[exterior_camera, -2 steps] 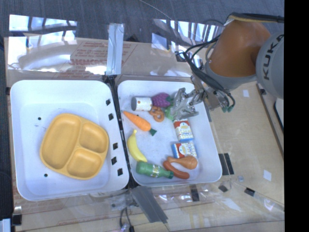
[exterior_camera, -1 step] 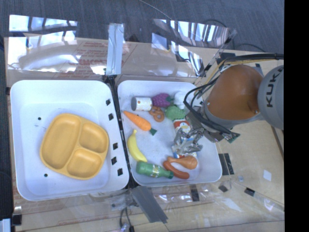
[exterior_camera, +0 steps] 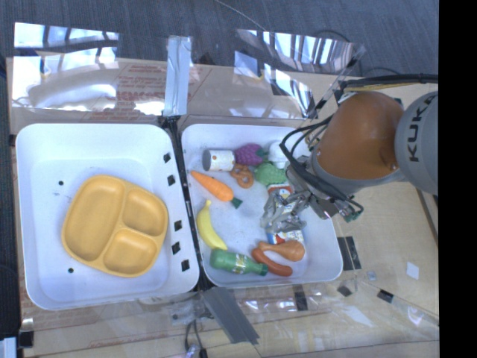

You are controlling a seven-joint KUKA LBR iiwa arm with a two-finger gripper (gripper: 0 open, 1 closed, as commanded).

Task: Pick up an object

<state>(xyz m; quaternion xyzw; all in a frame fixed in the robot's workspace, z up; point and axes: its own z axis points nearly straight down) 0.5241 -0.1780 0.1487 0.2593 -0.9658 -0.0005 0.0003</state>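
Two shallow white bins are seen from above on a bench patched with cardboard and grey tape. The left bin (exterior_camera: pixel 37 222) holds a yellow divided plate (exterior_camera: pixel 113 224). The right bin (exterior_camera: pixel 328 263) holds toy food: a carrot (exterior_camera: pixel 212 186), a banana (exterior_camera: pixel 209 228), a green bottle (exterior_camera: pixel 235 261), purple grapes (exterior_camera: pixel 250 154), a small can (exterior_camera: pixel 218 159) and broccoli (exterior_camera: pixel 269 174). The gripper (exterior_camera: pixel 282 216) is lowered among items near the bin's right side, beside a sausage (exterior_camera: pixel 277 257). Whether its claw is spread or pinching anything cannot be told; the metal blurs into clutter. The arm's orange band (exterior_camera: pixel 361 136) hides the bin's far right corner.
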